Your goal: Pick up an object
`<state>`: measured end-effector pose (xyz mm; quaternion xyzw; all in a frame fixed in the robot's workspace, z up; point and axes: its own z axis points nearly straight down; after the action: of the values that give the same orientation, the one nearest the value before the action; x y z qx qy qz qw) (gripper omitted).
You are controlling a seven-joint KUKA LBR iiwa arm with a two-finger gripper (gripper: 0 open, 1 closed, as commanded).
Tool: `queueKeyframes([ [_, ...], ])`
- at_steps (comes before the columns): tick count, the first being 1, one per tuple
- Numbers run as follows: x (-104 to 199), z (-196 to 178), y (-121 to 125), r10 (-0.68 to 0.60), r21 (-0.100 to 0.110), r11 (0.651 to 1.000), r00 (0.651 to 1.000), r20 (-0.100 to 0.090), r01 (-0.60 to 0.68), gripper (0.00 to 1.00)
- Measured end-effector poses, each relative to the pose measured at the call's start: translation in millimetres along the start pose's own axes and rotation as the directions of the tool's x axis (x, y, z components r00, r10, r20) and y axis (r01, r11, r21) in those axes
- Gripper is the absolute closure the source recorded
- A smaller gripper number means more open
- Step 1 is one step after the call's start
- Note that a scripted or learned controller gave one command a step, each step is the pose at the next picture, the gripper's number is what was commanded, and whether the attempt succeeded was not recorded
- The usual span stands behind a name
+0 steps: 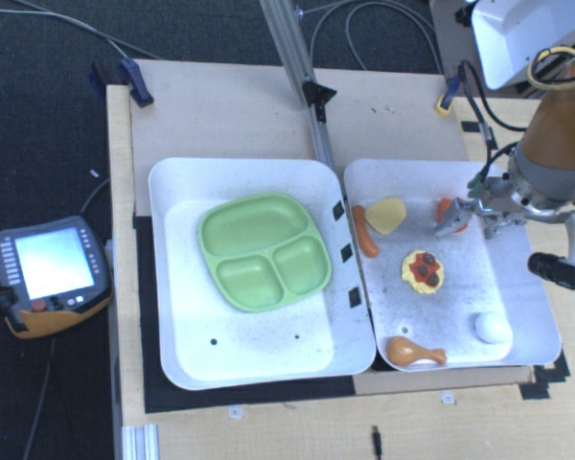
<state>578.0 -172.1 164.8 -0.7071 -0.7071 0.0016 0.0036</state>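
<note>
A pale wooden bench on dark carpet carries my two shallow white bins, side by side. Nearest the bottom edge of the right bin lies a toy chicken drumstick, with a white egg a little to its right. Above them, mid-bin, sits a small round pizza with dark red toppings. Further up, a hot dog lies along the bin's left wall, and a yellow wedge of cheese sits just beside it. My gripper is down at the upper right of this bin, right at a small red-orange object; the metal hides the contact, so I cannot tell whether I am clasping it or not. The left bin holds a green divided plate. Off the bench to the left, a teach pendant with a lit screen rests on the carpet.
</note>
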Motion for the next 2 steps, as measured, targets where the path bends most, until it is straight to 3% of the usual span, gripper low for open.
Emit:
queueKeyframes([
  [1,0,55,-11,0.001,0.001,1.0,1.0,-0.001,-0.001,0.0],
  [2,-1,40,-8,0.0,-0.008,1.0,1.0,0.002,0.0,1.0],
])
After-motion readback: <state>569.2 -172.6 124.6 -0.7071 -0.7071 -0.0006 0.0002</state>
